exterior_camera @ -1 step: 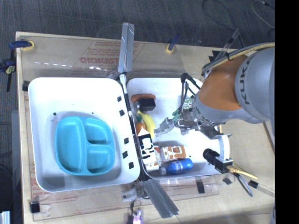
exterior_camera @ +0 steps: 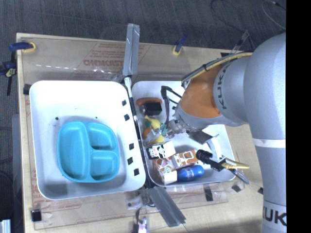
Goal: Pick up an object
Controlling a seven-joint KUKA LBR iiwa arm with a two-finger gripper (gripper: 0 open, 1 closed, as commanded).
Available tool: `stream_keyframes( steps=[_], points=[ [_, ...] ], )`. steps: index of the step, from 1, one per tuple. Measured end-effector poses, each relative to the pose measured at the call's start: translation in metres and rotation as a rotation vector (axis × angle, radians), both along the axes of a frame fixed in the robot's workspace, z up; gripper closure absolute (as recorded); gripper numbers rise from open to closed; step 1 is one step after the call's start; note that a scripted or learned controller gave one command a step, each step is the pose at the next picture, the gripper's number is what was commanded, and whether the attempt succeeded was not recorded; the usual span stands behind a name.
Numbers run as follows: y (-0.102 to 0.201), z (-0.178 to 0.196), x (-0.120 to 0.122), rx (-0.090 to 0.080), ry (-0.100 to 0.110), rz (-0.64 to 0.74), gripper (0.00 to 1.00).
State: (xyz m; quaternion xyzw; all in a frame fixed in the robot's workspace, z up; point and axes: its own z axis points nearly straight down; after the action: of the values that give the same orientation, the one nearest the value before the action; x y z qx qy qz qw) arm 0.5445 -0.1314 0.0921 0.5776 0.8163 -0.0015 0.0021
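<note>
Objects [exterior_camera: 167,152] heaped in right bin [exterior_camera: 221,135]; claw [exterior_camera: 165,127] low among them, reaching stage. Claw state: cannot tell. Next: close on one, lift straight.

Wooden bench [exterior_camera: 73,57] bears two white bins [exterior_camera: 43,130].
</note>
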Motion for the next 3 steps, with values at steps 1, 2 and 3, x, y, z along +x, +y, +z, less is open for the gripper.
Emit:
stream_keyframes(
  steps=[1,2,3],
  points=[
    [0.002,0.012,0.002,0.001,-0.005,0.006,1.0],
    [0.047,0.1,0.051,0.005,0.002,0.017,1.0],
    [0.047,0.1,0.051,0.005,0.003,0.016,0.0]
  ],
)
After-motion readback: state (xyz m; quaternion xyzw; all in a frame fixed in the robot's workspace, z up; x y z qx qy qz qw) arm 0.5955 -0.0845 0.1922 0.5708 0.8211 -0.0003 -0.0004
